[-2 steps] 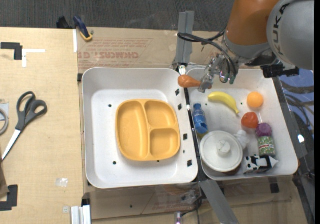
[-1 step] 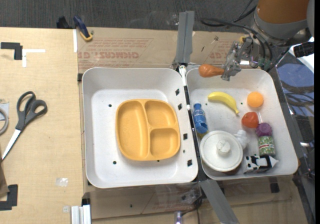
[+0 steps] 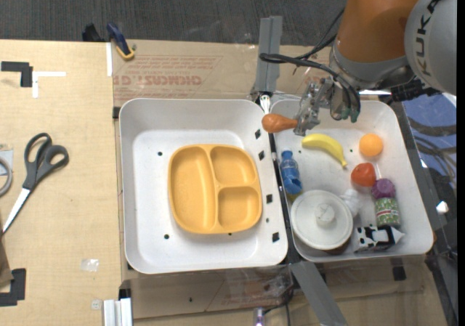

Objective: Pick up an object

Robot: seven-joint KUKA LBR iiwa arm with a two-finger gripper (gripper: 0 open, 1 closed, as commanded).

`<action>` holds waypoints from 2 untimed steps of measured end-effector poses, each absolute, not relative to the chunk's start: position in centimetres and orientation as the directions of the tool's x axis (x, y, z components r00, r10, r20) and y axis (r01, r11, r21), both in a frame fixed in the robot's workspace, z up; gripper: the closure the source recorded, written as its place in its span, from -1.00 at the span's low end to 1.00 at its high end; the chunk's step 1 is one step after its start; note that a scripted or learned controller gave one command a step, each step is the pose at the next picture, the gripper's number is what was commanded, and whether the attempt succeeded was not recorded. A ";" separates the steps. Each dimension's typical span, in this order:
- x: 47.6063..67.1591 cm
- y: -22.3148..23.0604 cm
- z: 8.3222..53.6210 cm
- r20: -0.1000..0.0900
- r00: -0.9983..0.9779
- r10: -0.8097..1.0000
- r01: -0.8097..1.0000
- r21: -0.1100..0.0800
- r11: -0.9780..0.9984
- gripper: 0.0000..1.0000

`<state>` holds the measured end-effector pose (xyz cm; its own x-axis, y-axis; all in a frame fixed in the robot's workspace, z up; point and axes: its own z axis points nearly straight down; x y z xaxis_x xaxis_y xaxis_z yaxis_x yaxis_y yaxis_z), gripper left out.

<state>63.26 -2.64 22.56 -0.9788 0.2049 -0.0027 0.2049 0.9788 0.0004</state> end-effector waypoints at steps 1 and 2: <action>63.5 -5.9 30.8 -0.004 -0.929 0.371 0.371 0.000 0.929 1.00; 58.0 -2.8 26.6 -0.001 -0.892 0.452 0.452 0.000 0.892 1.00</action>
<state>58.00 -2.83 26.62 -0.8922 0.4516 -0.0009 0.4516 0.8922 -0.0003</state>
